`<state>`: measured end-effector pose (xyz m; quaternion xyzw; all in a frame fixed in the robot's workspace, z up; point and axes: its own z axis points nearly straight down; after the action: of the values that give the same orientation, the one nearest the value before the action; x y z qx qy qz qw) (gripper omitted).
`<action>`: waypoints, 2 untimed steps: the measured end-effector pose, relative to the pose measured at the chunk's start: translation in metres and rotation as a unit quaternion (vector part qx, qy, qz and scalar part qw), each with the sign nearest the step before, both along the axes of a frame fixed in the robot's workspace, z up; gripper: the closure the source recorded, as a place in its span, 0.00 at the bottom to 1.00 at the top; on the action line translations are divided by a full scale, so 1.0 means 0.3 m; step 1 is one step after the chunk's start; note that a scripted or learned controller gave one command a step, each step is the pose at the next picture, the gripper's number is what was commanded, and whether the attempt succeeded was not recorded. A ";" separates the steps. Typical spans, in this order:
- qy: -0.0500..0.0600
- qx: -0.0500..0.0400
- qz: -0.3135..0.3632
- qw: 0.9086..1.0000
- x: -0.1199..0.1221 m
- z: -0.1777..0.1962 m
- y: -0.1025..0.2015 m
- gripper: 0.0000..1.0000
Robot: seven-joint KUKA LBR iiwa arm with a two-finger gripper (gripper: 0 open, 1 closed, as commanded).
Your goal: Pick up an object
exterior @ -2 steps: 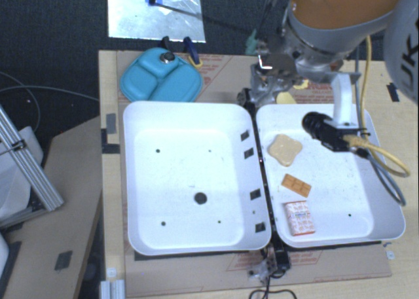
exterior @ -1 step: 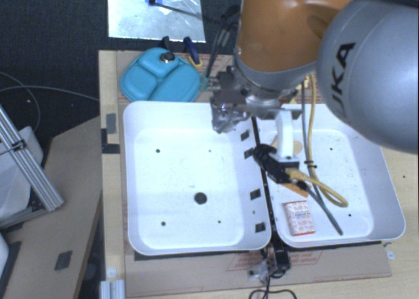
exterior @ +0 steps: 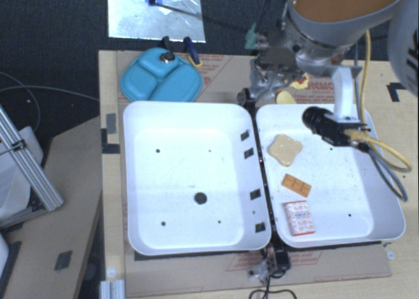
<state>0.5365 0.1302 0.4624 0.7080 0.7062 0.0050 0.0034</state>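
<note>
Jaws' state impossible to tell, gripper (exterior: 272, 85) hovering at right bin's (exterior: 386, 219) far-left rim, cracker (exterior: 296, 185) nearer centre.

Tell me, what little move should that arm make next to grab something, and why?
Probably swing forward and down over the beige cookie-shaped piece in the right bin. The gripper sits high at that bin's far edge, while the piece lies alone, apart from the orange wafer and the red-and-white packet.

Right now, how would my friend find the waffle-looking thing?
Look in the right bin, the one nearer the arm. Three small things sit in a line near its left wall; the orange waffle piece is the middle one, between the pale cookie and the red-and-white packet.
</note>
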 end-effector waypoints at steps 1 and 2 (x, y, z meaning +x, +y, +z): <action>0.008 -0.001 0.005 1.000 0.022 -0.258 0.164 1.00; 0.002 -0.001 -0.001 1.000 0.010 -0.055 -0.039 1.00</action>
<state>0.5395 0.1186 0.4459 0.7086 0.7056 0.0033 0.0028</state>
